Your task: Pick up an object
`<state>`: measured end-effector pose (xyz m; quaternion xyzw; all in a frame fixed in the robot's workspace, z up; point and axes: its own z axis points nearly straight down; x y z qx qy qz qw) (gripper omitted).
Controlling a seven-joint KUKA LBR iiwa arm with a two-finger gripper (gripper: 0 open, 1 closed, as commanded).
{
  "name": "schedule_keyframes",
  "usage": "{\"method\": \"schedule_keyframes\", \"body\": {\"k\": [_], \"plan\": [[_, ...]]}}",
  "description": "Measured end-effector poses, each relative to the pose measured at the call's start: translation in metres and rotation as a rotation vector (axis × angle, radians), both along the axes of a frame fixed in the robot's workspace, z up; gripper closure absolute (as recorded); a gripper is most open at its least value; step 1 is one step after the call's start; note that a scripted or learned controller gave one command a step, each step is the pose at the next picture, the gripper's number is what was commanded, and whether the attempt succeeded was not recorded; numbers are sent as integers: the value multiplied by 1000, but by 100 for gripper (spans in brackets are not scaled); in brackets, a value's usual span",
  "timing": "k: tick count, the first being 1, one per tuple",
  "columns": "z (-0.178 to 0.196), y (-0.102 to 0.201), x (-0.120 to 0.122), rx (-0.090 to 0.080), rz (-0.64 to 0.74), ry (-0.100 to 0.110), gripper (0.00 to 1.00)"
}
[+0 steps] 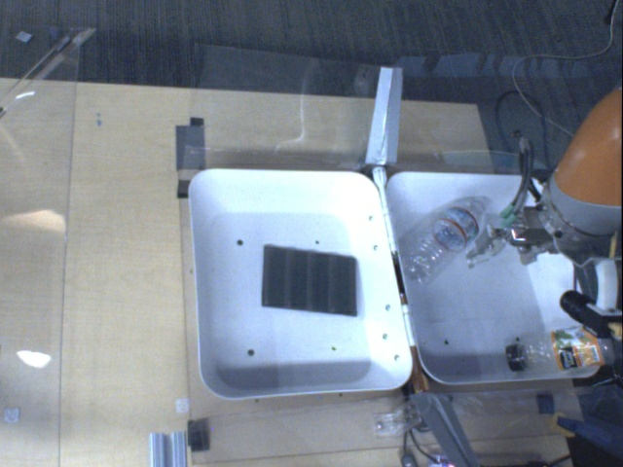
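One claw (492, 244), grip state unclear, hovers beside a clear bottle (443, 236), apparently lining up to grasp.

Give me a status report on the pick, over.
Gripper low in right bin, beside clear plastic bottle. Second bottle near front edge. Dark ridged block in left bin.

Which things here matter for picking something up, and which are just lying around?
For the job:
- clear plastic bottle, lying in the right bin
- small bottle with a dark cap, near that bin's front right corner
- gripper, over the right bin beside the clear bottle

Lying about:
- dark ridged mat, flat in the left bin
- metal bar behind the bins
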<state>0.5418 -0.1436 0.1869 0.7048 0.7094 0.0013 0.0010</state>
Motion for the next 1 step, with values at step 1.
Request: {"method": "schedule_keyframes", "body": {"k": [1], "plan": [[-98,-25,32,-3,75,-10,0]]}}
